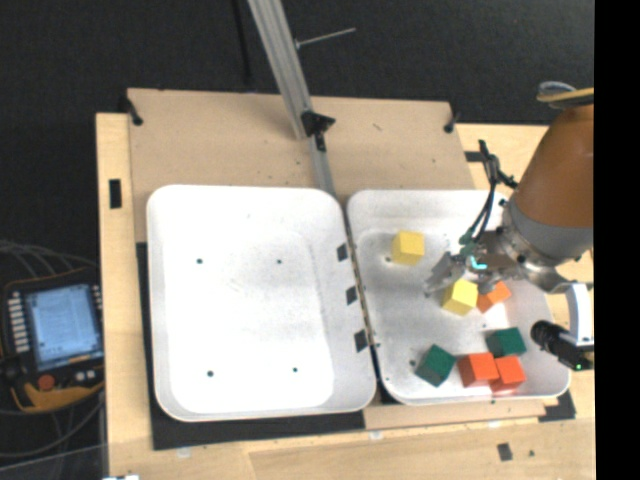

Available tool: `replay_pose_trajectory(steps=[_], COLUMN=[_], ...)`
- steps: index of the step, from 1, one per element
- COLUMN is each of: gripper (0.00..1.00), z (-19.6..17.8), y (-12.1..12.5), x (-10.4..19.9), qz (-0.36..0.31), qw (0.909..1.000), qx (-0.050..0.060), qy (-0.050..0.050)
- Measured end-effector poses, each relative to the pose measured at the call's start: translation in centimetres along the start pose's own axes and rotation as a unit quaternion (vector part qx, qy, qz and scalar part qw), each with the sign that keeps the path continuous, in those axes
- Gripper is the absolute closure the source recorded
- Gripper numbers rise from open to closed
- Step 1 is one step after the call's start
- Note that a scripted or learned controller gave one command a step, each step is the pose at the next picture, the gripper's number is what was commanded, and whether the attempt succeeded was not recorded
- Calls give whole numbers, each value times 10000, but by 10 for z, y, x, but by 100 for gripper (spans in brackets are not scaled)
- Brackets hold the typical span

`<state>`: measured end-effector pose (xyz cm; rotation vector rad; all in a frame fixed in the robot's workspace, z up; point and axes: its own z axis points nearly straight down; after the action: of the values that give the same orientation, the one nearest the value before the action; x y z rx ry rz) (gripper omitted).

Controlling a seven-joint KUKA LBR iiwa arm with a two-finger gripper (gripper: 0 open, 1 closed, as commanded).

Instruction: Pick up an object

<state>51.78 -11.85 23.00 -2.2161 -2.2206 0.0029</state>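
Two white bins side by side on a wooden bench [115,268]. On the left, the left bin [170,218], with a few tiny dark dots on its floor. On the right, the right bin [390,208], with all the blocks inside.

Reaching in from the right, a grey arm [545,228] with a big orange band. At its tip, the gripper [463,268], low over the middle of the right bin. Hard to make out, so cannot tell whether spread apart or pinched together.

Just under the gripper and touching it or very nearly, a tilted yellow block [461,297]. Not lifted clear by the look of it, and no way to say if held. Right beside that, a small orange piece [496,293].

Up and to the left, well apart from the gripper, a yellow cube [408,247] by itself.

Near the front wall of the right bin, a dark green block [435,365], then two orange blocks [492,369] touching each other, and another green block [507,341] just behind them.

Off to the far left, beside the bench, a small screen [60,323]
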Motion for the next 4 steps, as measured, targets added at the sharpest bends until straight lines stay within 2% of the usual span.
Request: replay_pose_trajectory(steps=[1, 2, 3, 4], gripper=[0, 0, 0, 0], z=[-2, 44, 104, 132], y=[1, -6, -3, -2], x=[0, 2, 7, 5], qz=[17, 15, 25, 23], qw=[10000, 10000, 10000, 10000], qx=[-30, -5, 7, -29], qy=[-6, -13, -11, -17])
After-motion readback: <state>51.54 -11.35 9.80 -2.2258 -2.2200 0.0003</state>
